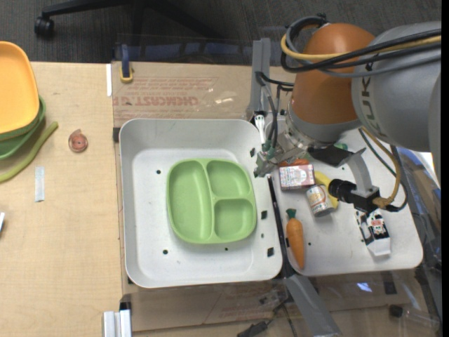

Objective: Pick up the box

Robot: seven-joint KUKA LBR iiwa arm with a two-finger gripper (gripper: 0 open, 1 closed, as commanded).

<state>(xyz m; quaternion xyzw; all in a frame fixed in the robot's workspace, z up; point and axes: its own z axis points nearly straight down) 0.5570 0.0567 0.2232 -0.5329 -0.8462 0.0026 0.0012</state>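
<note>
A small pink-red box (297, 177) lies in the right bin (400, 255), close to the bin's left wall. My gripper (269, 159) hangs low over that wall, just left of the box and near its upper left corner. The grey wrist with its orange band rises above it and hides the back of the bin. No object shows in the gripper's grasp.
Beside the box lie a small can (319, 201), a yellow item (323, 181) and a carrot (295, 239). A white carton (377, 229) sits at the right. The left bin (140, 209) holds a green divided plate (211, 201).
</note>
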